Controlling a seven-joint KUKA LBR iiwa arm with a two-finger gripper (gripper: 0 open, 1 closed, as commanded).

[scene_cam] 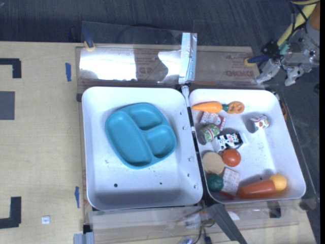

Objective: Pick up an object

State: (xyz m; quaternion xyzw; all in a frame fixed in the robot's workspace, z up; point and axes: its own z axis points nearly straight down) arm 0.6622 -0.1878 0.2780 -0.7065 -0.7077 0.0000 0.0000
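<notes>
The right bin [287,151] holds several small toys. An orange carrot [207,107] and an orange pumpkin piece [235,107] lie at its far edge, with a small white and red cup [259,122] to their right. Down the left side sit a green can [209,132], a black and white figure [228,139], a red tomato [231,157] and a tan disc [213,161]. A long red and yellow piece [261,186] lies along the near wall. My gripper [279,78] hangs beyond the bin's far right corner, outside it, open and holding nothing.
The left bin [96,177] holds a blue divided plate [141,134]. A clear plastic panel [134,60] stands behind that bin. Cables and arm hardware [299,29] crowd the top right corner. Wooden bench surface [35,151] spreads to the left.
</notes>
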